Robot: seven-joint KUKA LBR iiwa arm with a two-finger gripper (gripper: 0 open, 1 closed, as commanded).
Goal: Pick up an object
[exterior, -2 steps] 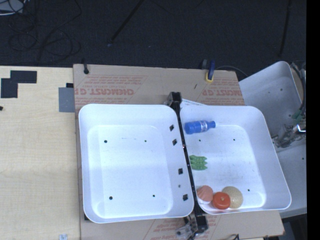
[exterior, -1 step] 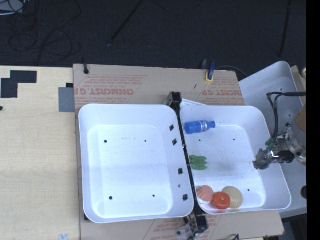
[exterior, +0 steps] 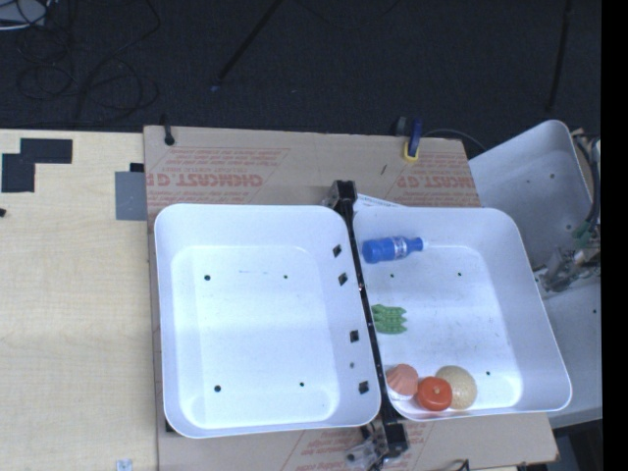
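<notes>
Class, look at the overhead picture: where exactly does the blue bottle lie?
The blue bottle lies on its side in the right bin, near its far left corner beside the divider, above the green object.

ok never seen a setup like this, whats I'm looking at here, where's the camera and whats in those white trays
The camera is fixed above a workbench and looks down at a slant. On the bench sit two shallow white bins side by side, resting on a cardboard sheet. The left bin and the right bin meet at a dark divider.

In the right bin lie a blue bottle on its side near the far edge, a small green object by the divider, and three small round things bunched in the near corner: a pink one, a red one and a pale yellow one.

The grey shape at the right edge looks like part of the machine.
</notes>
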